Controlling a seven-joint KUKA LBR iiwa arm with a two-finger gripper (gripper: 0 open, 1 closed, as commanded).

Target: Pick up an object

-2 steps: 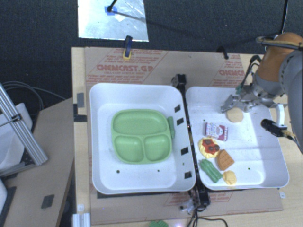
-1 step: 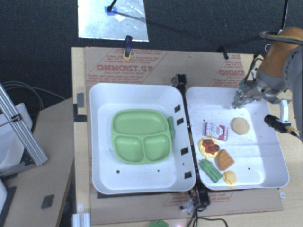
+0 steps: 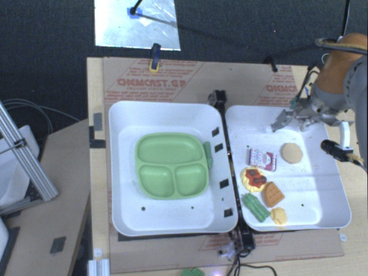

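Observation:
The right bin [image 3: 322,211] holds several toy foods: a round beige cookie [image 3: 292,153], a small red and white packet [image 3: 262,158], a pizza-like red and yellow piece [image 3: 253,179], an orange bread-like piece [image 3: 272,194], a green pickle [image 3: 255,207] and a small yellow piece [image 3: 279,215]. My gripper [image 3: 286,120] hangs over the far part of this bin, up and slightly left of the cookie, with nothing visibly between its fingers. The arm reaches in from the upper right.
The left bin [image 3: 121,154] holds a green divided tray [image 3: 171,165]. A black clamped divider [image 3: 224,148] runs between the bins. A shiny sheet [image 3: 138,17] lies on the dark floor beyond the bench. Bare bin floor shows right of the cookie.

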